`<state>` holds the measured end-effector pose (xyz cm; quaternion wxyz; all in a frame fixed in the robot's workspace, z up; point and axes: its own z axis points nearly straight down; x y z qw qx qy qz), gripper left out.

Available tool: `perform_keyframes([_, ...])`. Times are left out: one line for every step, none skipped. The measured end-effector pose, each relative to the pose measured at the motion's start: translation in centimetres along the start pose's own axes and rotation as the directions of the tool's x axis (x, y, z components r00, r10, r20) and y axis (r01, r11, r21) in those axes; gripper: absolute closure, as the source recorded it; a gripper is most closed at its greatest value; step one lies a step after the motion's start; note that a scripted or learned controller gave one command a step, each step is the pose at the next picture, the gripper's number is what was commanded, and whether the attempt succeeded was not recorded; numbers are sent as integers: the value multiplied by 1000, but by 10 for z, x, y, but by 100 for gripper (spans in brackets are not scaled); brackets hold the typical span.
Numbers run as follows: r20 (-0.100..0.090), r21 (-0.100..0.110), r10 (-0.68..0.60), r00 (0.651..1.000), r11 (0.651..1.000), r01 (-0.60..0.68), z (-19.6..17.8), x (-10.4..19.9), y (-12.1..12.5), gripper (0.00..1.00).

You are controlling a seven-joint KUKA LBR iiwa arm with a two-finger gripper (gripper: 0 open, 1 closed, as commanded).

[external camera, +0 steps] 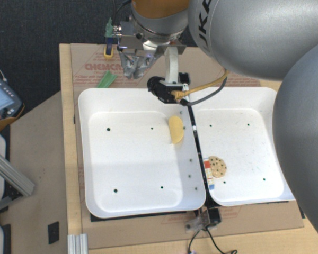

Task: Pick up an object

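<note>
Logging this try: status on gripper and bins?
Gripper up above the bench behind the left bin, nothing between fingers. Yellow object in left bin, near divider. Cookie in right bin. Both unobstructed.

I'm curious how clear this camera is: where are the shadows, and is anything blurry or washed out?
In the camera view, a soft grey shadow covers the lower part of the left bin; the upper floor is bright, nearly washed out. The big grey arm close to the lens looks soft. The yellow object and the cookie are fairly sharp. The gripper looks slightly blurred.

Dark carpet (pixel 37 15) beyond cardboard-topped bench (pixel 74 157)
</note>
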<state>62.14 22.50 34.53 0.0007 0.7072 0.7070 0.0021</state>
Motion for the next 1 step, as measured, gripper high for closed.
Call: perform_keyframes([-3, -6, -4, 1000, 1000, 4, -88, 1, -54, 100])
